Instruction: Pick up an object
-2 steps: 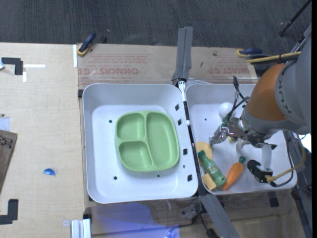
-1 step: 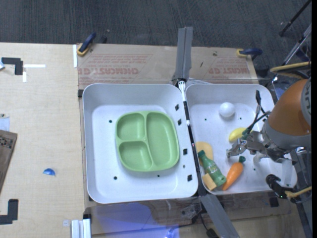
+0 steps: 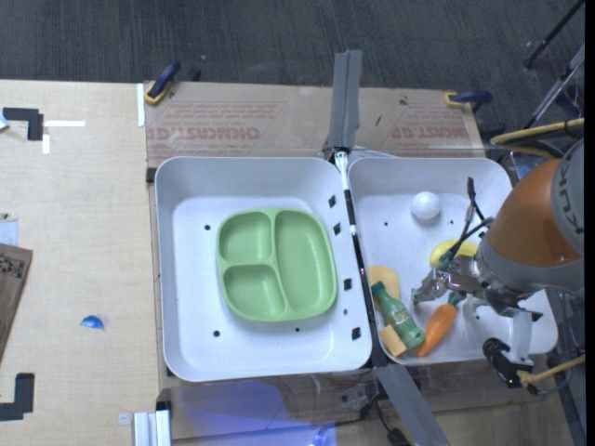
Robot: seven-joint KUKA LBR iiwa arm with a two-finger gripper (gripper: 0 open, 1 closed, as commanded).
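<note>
Gripper [image 3: 437, 286], at right of frame in right bin [image 3: 390, 186]: finger state could not be told. Left bin [image 3: 177, 249]: green tray [image 3: 277, 265]. Right bin: bottle [image 3: 396, 312], carrot [image 3: 437, 328], yellow piece [image 3: 446, 249], white ball [image 3: 426, 205].

Bench top [image 3: 74, 249] pale wood-grain, lit evenly from above; dark grey carpeted floor [image 3: 232, 17] beyond its far edge; brown printed cardboard sheet [image 3: 242, 119] under the bins' far side, held by blue-and-yellow clamps [image 3: 163, 80] at its corners; black L-shaped brackets [image 3: 26, 121] on the bench at left; small blue object [image 3: 91, 322] near the left edge.
</note>
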